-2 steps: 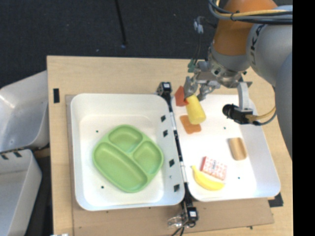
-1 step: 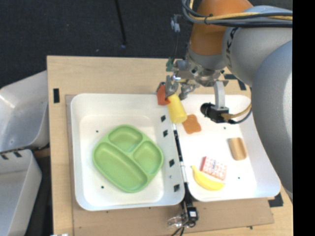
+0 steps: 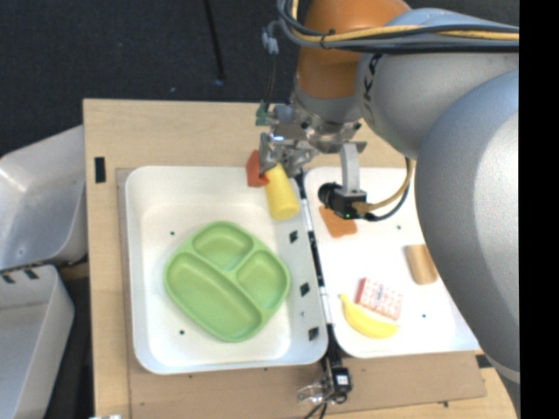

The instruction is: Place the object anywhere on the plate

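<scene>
The gripper (image 3: 281, 160) is above the top right corner of the left bin (image 3: 144, 234). A yellow block (image 3: 281, 195) hangs right under it, and the fingers look clamped on the top end of that block, though the spot is dark and crowded, so this is a best guess. An orange piece (image 3: 255, 171) sits just beside the block, at 10 o'clock from it.

The job seems to be in the carry step. The block is up in the air, not on the green plate (image 3: 227, 279) yet. The plate lies in the left bin, at about 7 o'clock from the block, a little way off. The next move should bring the block over the plate, go down, and let go. Any of the plate's three parts will do.

Nothing sits between the block and the plate. The wall between the two bins is just beside the block, at 3 o'clock.

In the right bin (image 3: 437, 334) there is an orange thing (image 3: 339, 223), a tan block (image 3: 421, 264), a pink and white box (image 3: 380, 298) and a banana (image 3: 369, 319). They are all well apart from the plate
</scene>
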`<state>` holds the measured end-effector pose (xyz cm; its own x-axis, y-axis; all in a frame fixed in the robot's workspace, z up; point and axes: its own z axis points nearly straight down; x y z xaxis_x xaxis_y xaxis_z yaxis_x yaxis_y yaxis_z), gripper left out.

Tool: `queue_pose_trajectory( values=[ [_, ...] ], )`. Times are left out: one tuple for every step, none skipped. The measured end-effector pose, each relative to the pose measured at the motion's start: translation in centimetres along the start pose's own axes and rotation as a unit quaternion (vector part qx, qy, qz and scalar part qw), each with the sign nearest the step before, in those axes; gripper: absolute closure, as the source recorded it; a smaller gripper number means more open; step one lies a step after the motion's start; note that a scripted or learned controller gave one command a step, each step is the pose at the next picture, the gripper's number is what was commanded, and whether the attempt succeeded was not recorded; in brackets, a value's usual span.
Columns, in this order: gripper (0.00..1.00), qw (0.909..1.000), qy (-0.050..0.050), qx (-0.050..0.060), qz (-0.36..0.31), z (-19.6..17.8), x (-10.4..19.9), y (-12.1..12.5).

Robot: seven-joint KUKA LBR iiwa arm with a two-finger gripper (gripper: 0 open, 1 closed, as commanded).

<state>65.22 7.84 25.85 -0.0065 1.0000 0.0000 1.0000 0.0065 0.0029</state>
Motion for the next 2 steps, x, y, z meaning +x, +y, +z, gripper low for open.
queue_pose_trajectory(
  values=[
    [1.00, 1.0000, 0.000, 0.002, 0.000, 2.16, 5.23, 0.40],
    [0.00, 1.0000, 0.000, 0.001, 0.002, 2.05, 4.98, 0.40]
  ],
)
